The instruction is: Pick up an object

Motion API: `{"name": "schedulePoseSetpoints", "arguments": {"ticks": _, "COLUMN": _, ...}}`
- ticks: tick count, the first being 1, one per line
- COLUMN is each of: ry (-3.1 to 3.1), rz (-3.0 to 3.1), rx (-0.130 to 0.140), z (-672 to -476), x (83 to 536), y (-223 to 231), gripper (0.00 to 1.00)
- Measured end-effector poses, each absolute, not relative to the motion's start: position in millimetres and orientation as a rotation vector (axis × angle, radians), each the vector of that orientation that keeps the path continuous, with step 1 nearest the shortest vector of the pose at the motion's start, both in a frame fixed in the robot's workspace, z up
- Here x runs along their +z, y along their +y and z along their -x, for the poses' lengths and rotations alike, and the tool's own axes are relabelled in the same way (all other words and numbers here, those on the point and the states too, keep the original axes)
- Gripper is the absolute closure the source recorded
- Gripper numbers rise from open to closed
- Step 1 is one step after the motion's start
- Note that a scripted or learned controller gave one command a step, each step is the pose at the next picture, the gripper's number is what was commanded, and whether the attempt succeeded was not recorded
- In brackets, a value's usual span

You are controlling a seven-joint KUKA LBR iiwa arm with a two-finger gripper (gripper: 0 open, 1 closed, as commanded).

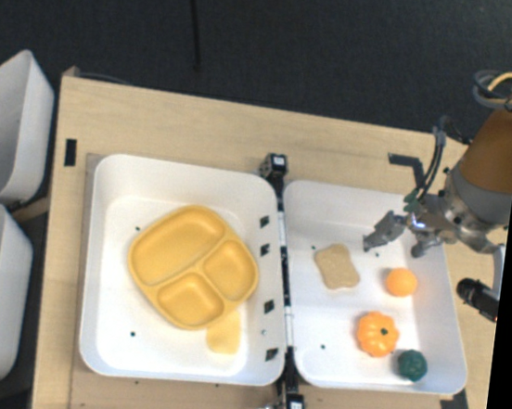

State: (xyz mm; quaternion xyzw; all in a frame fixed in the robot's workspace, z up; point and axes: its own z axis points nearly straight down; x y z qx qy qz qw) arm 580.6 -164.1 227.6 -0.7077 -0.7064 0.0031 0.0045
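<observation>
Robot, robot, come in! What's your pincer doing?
Pincer open, holding nothing, above right bin. Orange ball closest, just below. Nothing in the way.

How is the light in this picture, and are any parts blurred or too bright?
In the camera view the light is even and soft: the yellow divided plate and the small pumpkin cast only faint shadows. The white bins are bright, near washed out at the rims. The gripper looks slightly blurred, while the orange ball and the green ball are fairly sharp.
</observation>
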Motion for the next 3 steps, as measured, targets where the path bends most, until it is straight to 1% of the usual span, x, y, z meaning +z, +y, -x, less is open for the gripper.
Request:
{"name": "schedulePoseSetpoints", "arguments": {"ticks": 1, "ry": -2.223, "rz": 2.22, "rx": 0.0, "z": -583.1, "x": 234.1, "y": -163.9, "gripper": 0.0}}
{"name": "schedulePoseSetpoints", "arguments": {"ticks": 2, "ry": -2.218, "rz": 2.223, "rx": 0.006, "z": -575.0, "x": 174.8, "y": -163.7, "gripper": 0.0}}
{"name": "schedulePoseSetpoints", "arguments": {"ticks": 3, "ry": -2.218, "rz": 2.224, "rx": 0.006, "z": -574.2, "x": 113.0, "y": -170.3, "gripper": 0.0}}
